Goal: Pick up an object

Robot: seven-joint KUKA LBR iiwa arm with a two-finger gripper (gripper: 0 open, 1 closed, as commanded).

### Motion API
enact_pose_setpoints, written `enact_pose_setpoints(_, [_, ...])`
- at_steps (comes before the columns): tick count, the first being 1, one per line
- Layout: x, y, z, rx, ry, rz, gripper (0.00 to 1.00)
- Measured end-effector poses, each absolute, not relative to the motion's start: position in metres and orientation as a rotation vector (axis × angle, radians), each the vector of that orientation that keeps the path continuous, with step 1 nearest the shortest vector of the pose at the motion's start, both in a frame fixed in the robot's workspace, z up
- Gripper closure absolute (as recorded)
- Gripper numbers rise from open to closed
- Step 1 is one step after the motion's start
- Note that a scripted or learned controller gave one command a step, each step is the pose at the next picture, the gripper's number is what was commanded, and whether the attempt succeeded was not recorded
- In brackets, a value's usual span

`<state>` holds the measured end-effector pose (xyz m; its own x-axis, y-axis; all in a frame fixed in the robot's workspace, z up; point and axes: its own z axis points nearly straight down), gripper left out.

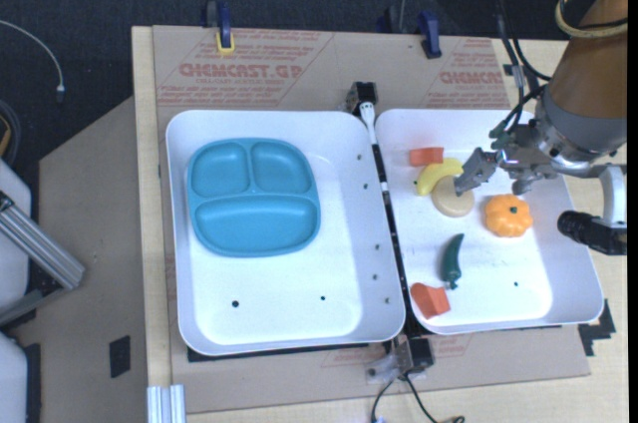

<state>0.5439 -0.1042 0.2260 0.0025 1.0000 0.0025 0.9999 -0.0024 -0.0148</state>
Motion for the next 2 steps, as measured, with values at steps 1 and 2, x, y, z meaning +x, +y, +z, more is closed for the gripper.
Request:
enact_pose_setpoints(1, [0.547,-0.104,0.232,-2.22,-2.22,0.001,0.0])
enact_pose_setpoints(2, [0.547,-0.107,0.169,-2.217,-2.215,0.007,0.0])
